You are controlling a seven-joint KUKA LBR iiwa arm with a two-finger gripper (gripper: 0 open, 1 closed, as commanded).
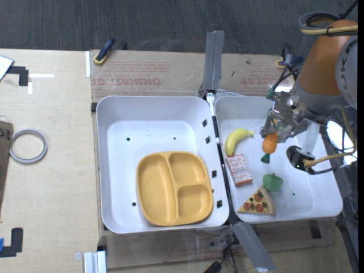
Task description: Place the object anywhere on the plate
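A yellow plate (173,187) with three compartments lies in the left bin (114,152), toward its front. Over the right bin (318,203), my gripper (275,131) is shut on the top end of a small orange carrot (269,145). The carrot hangs from the fingers with its green tip (265,159) pointing down, above the bin floor. Carrot and gripper are well to the right of the plate, beyond the wall between the bins.
In the right bin lie a yellow banana (236,140), a pink box (239,170), a green toy vegetable (273,182) and a pizza slice (257,202). A tape roll (27,146) lies on the bench at the far left.
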